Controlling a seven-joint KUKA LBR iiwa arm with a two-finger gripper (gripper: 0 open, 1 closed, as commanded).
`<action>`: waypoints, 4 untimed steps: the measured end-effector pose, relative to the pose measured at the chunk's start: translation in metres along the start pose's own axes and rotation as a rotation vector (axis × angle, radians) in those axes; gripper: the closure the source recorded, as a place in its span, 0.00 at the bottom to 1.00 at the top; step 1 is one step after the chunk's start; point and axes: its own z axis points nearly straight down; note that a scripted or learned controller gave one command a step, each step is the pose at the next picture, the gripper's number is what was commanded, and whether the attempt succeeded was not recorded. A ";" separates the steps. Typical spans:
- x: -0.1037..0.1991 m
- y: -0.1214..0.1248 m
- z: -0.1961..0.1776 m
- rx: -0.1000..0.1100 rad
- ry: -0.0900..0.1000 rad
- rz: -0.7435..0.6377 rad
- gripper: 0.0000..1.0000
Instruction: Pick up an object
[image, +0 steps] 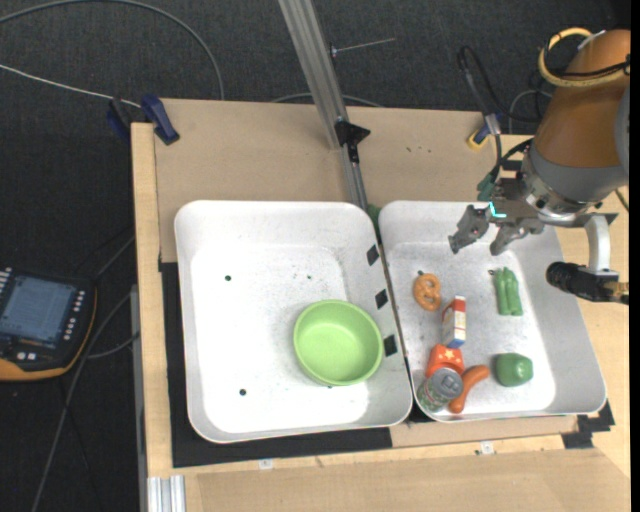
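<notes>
Here the bench (260, 140) carries two white bins side by side. The left bin (215, 300) holds a green bowl (337, 342) near its right wall, toward the front. The right bin (575, 370) holds the small things: a green pepper (513, 369) at the front right, an orange pretzel-like piece (428, 291) near the left wall, a small red and white carton (455, 322) just below it, a pair of green stalks (508, 292) lying along the right side, and a round tin (440, 386) at the front edge with an orange and red item (447, 358) touching it above and a carrot-like piece (468, 383) beside it. The arm (580, 120) reaches in from the right, and its gripper (492, 236) hangs over the back of the right bin, above the stalks and pretzel, touching neither. Its jaws are spread apart with nothing between them.
</notes>
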 end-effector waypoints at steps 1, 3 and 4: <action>0.000 0.000 0.000 0.000 0.000 0.000 0.00; -0.003 0.012 0.105 0.005 0.000 0.000 0.00; -0.003 0.011 0.142 0.004 0.000 0.000 0.00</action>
